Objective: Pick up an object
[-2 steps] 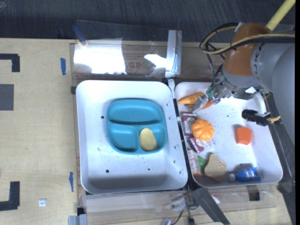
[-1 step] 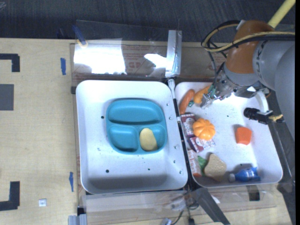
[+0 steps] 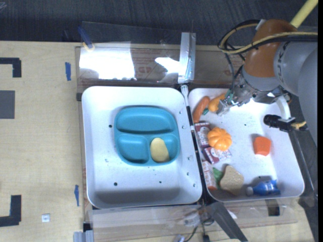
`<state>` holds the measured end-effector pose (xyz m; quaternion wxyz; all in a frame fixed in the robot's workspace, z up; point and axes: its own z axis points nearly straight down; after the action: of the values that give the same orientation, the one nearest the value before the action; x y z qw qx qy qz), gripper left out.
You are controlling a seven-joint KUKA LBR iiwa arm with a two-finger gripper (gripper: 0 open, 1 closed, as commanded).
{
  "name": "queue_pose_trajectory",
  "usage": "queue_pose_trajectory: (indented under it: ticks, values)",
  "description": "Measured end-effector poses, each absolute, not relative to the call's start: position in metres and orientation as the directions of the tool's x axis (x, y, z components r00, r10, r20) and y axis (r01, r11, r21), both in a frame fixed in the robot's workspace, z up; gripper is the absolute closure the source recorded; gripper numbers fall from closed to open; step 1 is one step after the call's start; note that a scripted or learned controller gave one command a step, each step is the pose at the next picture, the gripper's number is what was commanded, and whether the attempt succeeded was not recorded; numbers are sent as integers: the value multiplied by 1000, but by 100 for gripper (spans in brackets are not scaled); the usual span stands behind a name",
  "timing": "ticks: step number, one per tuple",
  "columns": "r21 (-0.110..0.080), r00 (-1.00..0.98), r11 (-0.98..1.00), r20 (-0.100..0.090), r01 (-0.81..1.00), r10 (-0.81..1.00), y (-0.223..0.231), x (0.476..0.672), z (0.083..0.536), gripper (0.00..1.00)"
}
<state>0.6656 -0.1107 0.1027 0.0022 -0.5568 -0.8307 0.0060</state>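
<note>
My gripper (image 3: 228, 103) hangs low over the back left part of the right bin (image 3: 292, 155), reaching in from the upper right. Its tip is right beside a small orange-yellow piece (image 3: 215, 105), and I cannot tell whether it touches it. An orange carrot (image 3: 201, 107) lies just left of that piece, against the bin's wall. A small orange pumpkin (image 3: 220, 138) sits in the bin's middle left. An orange block (image 3: 262, 145) lies to the right. Along the front lie a tan bread slice (image 3: 231, 179) and a blue bottle (image 3: 264, 187).
The left bin (image 3: 96, 150) holds a blue divided tray (image 3: 144, 130) with a yellow oval item (image 3: 159, 149) in its front right compartment. A printed packet (image 3: 205, 146) and a green piece (image 3: 217, 175) lie along the right bin's left wall. A black part (image 3: 275, 120) of the arm overhangs the right side.
</note>
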Motion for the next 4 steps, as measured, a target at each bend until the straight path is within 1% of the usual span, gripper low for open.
queue_pose_trajectory:
  ticks: [1, 2, 3, 4]
  values:
    - [-14, -381, 381, -2, 925, 925, -111, 666, 110, 100]
    - [1, -178, 178, 0, 984, 984, -69, 667, 184, 100]
    - [-3, -177, 177, 0, 984, 984, -69, 667, 182, 0]
    - [2, -311, 311, 0, 950, 950, -114, 662, 86, 0]
